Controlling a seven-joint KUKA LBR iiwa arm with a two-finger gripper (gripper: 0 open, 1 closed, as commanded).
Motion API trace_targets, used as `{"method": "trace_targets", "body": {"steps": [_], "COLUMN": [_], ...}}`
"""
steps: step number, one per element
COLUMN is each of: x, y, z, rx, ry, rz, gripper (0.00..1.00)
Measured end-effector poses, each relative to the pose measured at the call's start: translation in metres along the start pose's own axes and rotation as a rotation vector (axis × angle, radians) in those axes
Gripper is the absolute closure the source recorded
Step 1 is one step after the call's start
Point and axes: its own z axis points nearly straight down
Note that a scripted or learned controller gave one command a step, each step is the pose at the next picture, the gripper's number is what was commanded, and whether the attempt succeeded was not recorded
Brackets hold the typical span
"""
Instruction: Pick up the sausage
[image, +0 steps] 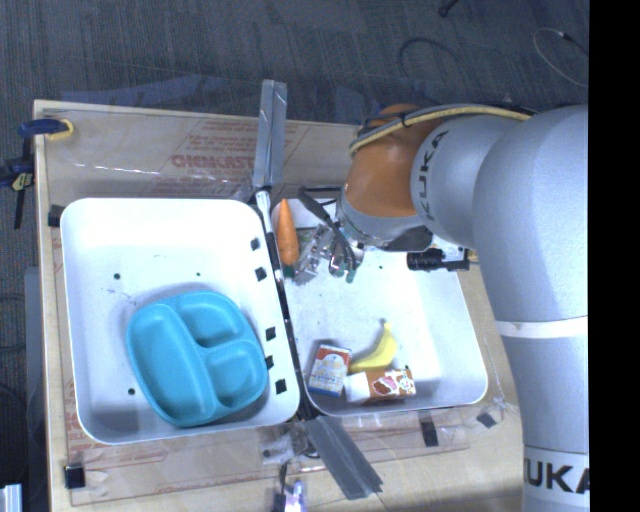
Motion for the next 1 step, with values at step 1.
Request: {"method": "trace_targets", "body": {"steps": [1], "x": [0.0237], "y": [0.0514], "z": [-0.0973], "rx": [-0.020], "ry": [0.008], "rz": [-0.328], "gripper": [1.00]}}
